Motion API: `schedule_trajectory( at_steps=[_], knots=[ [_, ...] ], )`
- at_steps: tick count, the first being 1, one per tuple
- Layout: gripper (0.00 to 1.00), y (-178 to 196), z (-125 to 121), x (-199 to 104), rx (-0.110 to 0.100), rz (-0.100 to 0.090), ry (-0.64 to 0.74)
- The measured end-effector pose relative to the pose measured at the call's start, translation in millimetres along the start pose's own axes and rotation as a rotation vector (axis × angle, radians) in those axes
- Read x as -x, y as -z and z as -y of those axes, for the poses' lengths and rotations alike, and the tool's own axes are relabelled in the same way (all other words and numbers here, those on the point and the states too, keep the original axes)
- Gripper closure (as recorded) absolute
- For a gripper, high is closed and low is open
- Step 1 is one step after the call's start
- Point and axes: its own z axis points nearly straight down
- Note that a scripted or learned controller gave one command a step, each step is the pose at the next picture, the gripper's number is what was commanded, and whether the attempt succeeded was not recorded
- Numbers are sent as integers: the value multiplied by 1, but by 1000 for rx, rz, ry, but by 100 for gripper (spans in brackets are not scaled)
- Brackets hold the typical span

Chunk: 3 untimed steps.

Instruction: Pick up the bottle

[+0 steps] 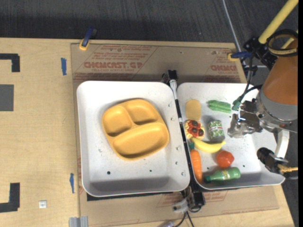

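Note:
The bottle (223, 175) is green with a pale label and lies on its side along the front wall of the right bin (251, 151), its neck pointing left toward a carrot (196, 163). My gripper (238, 125) hangs over the right part of that bin, behind and a little to the right of the bottle and well apart from it. A green can (216, 129) stands just left of the gripper. Nothing shows in the gripper's grasp.
A tomato (225, 159) sits right behind the bottle, with a banana (207, 145), a red packet (194, 128), a beige item (192, 109) and a green vegetable (218, 106) farther back. The left bin (90, 141) holds a yellow divided plate (135, 128).

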Motion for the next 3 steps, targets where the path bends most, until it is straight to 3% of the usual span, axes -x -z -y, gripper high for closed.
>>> schedule_trajectory(
  at_steps=[1, 2, 3],
  knots=[
    [100, -57, -47, -19, -1, -1, 96],
    [100, -79, -154, 26, 3, 1, 347],
    [100, -33, -206, 70, 4, 1, 206]
  ],
)
